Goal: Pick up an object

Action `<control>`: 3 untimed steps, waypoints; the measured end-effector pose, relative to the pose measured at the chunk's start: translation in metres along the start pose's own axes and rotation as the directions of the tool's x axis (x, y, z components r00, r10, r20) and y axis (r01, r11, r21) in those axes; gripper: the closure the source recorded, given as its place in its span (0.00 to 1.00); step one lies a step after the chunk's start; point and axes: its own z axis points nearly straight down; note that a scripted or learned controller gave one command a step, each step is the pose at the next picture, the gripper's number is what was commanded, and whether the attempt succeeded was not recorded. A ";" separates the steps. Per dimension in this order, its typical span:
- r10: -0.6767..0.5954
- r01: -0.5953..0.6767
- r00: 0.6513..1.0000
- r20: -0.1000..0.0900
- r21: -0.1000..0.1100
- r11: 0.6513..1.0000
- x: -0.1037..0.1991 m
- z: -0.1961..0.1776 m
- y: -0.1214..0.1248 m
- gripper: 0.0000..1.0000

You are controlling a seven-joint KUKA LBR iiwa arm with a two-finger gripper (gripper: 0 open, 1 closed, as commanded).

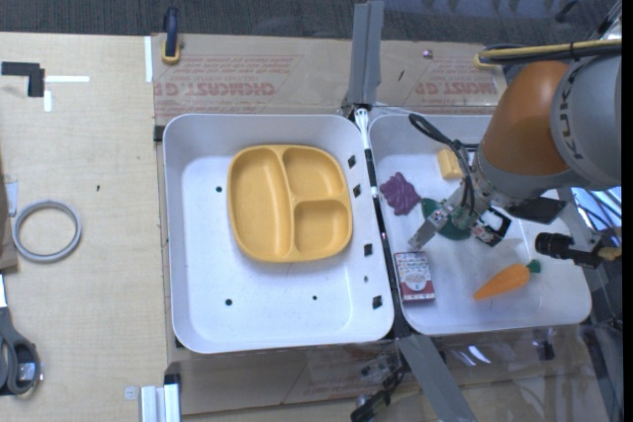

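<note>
My gripper [433, 230] is low in the right bin [554, 311], reaching in from the right under the arm's orange band. It sits right at a dark green object [453, 230], which the wrist partly covers. A purple bunch of grapes [401, 193] lies just left of the gripper. An orange carrot [502, 282] rests to its lower right. Below it, near the bin's left wall, is a small red box [414, 276]. A yellow piece [450, 163] peeks out beside the arm. I see nothing lifted off the bin floor.
The left bin [198, 301] holds a yellow divided plate [290, 203]. A grey divider post [364, 54] rises between the bins at the back. On the bench to the left lie a tape ring [45, 230] and scissors [15, 361].
</note>
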 end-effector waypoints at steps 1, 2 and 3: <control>0.338 -0.338 0.941 0.001 -0.001 0.941 -0.031 0.000 0.011 0.00; 0.335 -0.335 0.942 0.003 0.001 0.942 -0.031 -0.010 0.011 1.00; 0.594 -0.594 0.804 0.002 0.000 0.804 -0.027 -0.100 0.108 1.00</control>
